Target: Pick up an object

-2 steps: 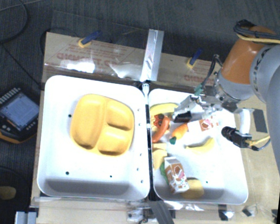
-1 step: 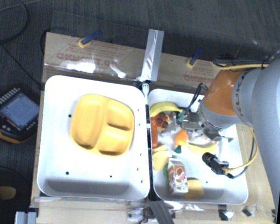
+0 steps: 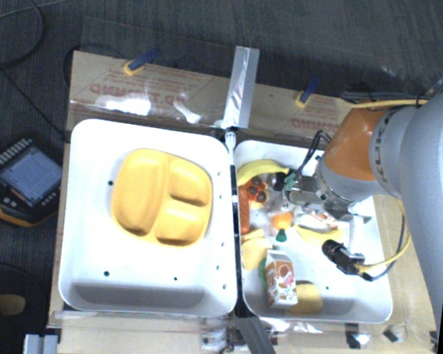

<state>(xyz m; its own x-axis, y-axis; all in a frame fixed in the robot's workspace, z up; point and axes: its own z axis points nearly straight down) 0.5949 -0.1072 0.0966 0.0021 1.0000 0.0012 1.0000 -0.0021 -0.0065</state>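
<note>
The arm's two-finger pincer point(image 3: 307, 211) is down in the right-hand shallow white bin point(image 3: 375, 299), low among the clutter at its upper middle; from this slanted overhead view I cannot tell whether it is released, clenched or grasping anything, since the wrist body covers the tip. Nothing is seen lifted clear of the bin, so the pick looks not yet done: by my judgement the arm is at the reach-and-grasp stage, with the closing, lifting and carrying left.

Just beside the pincer lie candidates for the task's object: a small orange round piece point(image 3: 281, 220) and a small dark green-capped item point(image 3: 281, 236) just left of the tip, and a curved yellow plastic banana point(image 3: 258, 169) at the bin's upper left, next to some red and dark bits too small to name. Further toward the near edge stands a small printed juice carton point(image 3: 279, 277), tilted, touching a pale yellow block point(image 3: 309, 297). A black cable end point(image 3: 340, 255) hangs from the arm over the bin's right half.

The left-hand shallow white bin point(image 3: 81, 275) holds one thing, a yellow moulded plastic tray with three compartments point(image 3: 161, 197), lying near its centre.
</note>
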